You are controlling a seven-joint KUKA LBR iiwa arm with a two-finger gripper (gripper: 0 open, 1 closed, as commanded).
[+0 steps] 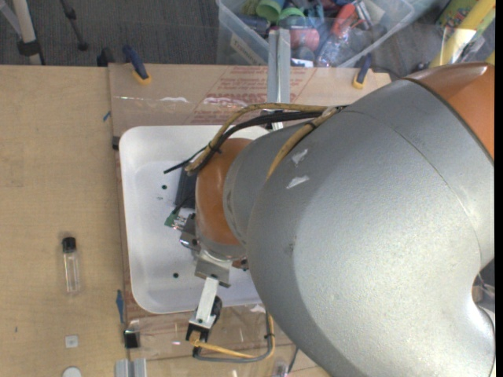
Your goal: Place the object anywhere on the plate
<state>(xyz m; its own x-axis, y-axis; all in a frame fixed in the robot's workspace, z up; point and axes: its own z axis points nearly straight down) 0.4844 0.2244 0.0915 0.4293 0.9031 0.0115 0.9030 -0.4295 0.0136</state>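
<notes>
Little can be judged as done, because the grey arm (354,226), coming from three o'clock, covers most of the white bin (145,179), so I cannot tell where the object and plate lie, nor whether the gripper (189,230) over the bin's middle is released or clenched.

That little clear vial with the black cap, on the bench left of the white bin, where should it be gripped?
Probably grip the vial at the middle of its clear body, coming from above and closing across its narrow width. It seems to lie flat, long and slim, with the cap at the far end.
</notes>
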